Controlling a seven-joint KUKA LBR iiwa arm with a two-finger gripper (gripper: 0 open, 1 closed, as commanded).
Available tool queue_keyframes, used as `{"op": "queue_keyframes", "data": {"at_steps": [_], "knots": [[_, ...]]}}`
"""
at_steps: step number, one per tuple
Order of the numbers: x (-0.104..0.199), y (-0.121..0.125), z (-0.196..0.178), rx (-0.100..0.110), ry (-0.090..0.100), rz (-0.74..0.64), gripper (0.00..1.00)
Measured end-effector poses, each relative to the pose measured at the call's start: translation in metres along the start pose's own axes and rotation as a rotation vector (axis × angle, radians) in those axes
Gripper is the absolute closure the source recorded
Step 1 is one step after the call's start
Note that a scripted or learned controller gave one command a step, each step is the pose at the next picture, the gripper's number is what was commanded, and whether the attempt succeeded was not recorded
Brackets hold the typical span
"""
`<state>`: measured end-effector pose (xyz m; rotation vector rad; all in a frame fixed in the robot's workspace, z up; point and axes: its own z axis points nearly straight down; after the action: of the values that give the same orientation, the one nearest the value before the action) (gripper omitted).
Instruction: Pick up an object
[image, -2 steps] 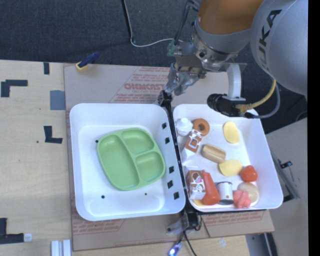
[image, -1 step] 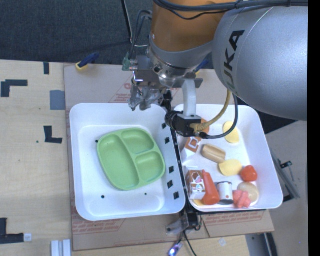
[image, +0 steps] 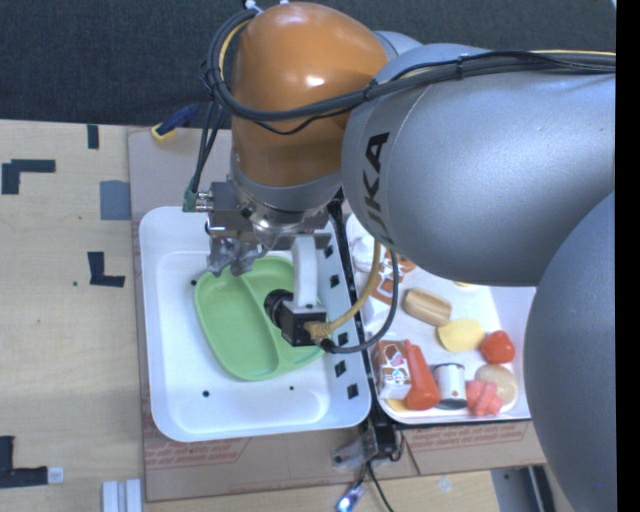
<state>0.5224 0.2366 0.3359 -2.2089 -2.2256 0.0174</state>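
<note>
1. Gripper (image: 232, 262): the fingertips sit at the upper-left rim of the green plate (image: 240, 325). The fingers (image: 222, 255) hang close together, touching or almost touching the plate's edge. Whether they are open or closed, or clamped on the rim, cannot be told from this angle.
2. Wrist: a metal flange and connector block sit directly above the fingers. A white bracket (image: 306, 275) with a black module (image: 290, 318) hangs beside them, over the plate's right half. Black cables run from the wrist upward along the arm.
3. Arm pose: the orange band (image: 300, 90) stands directly above the wrist, so the tool axis points roughly straight down into the left bin (image: 170, 400). The grey link (image: 500, 170) extends from the band toward the view's right and lower right, covering much of the right bin (image: 500, 415).
4. Green plate: a shallow divided dish lying flat on the floor of the left bin, in its centre and right portion.
5. Right bin contents, partly hidden by the arm: a tan cylinder (image: 428, 305), a yellow piece (image: 461, 334), a red tomato-like piece (image: 498, 347), a red bottle-shaped item (image: 418, 378), a small can (image: 451, 380) and a pink piece (image: 485, 398), all lying close together.
</note>
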Motion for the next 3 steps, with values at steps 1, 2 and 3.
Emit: {"op": "queue_keyframes", "data": {"at_steps": [1,2,3], "knots": [[-0.003,0.000,-0.135,-0.022,0.008,0.004,1.00],[-0.005,0.036,-0.053,-0.002,-0.003,0.009,1.00],[-0.004,-0.001,0.075,0.008,-0.004,0.006,1.00]]}}
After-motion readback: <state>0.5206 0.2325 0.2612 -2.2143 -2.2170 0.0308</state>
